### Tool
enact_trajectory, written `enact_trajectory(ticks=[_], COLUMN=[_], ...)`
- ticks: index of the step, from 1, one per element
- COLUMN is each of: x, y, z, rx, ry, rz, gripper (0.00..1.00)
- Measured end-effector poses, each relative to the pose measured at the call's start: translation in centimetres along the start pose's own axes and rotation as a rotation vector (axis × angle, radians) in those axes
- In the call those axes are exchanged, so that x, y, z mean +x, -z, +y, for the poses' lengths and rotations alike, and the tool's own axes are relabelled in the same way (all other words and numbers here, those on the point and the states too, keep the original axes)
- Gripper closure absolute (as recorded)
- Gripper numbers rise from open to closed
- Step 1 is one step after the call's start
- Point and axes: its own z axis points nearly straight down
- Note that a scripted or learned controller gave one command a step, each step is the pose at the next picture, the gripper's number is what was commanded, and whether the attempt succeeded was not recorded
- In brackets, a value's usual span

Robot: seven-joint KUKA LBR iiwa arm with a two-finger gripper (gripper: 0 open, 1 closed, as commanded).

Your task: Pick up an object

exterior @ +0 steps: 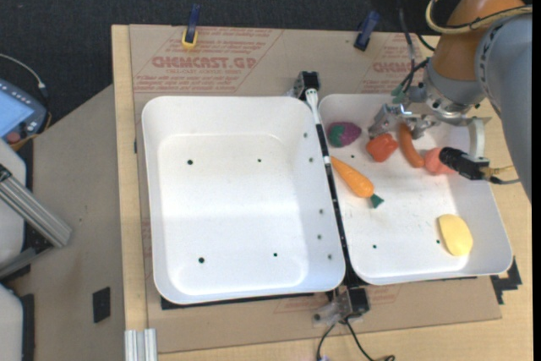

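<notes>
From the overhead camera I read red print on the cardboard sheet (254,55) under the bins: "CHEMCAST GP" on the left part, and a second run of the same print on the right that the arm partly covers. Smaller lines sit beneath it, too fine for me to read.

I count two white bins. The left bin (169,182) carries only four dark dots on its floor. The right bin (406,258) holds six toys: one purple-and-green piece (343,132) near its far left corner, one orange carrot (352,177) lying slantwise by the dividing wall, one red-orange lump (381,148), one orange sausage shape (409,147), one pinkish piece (434,161) beside a black part at the right wall, and one yellow lemon (455,234) alone near the front right.

Two clamps pin the cardboard's far edge, one blue-and-yellow (192,28), one dark blue (367,30).

The gripper (404,119) hangs over the far part of the right bin, just above the red-orange lump and the sausage; I cannot tell its state.
</notes>
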Motion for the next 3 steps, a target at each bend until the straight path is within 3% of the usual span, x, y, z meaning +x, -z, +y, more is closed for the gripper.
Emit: enact_trajectory(ticks=[1, 2, 3], x=[6.2, 5.3, 6.7], y=[0.1, 0.1, 0.1], z=[-2.6, 0.2, 0.0], rx=[0.002, -0.007, -0.002], ry=[0.002, -0.001, -0.002], rz=[0.001, -0.003, -0.005], gripper=[0.0, 0.0, 0.0])
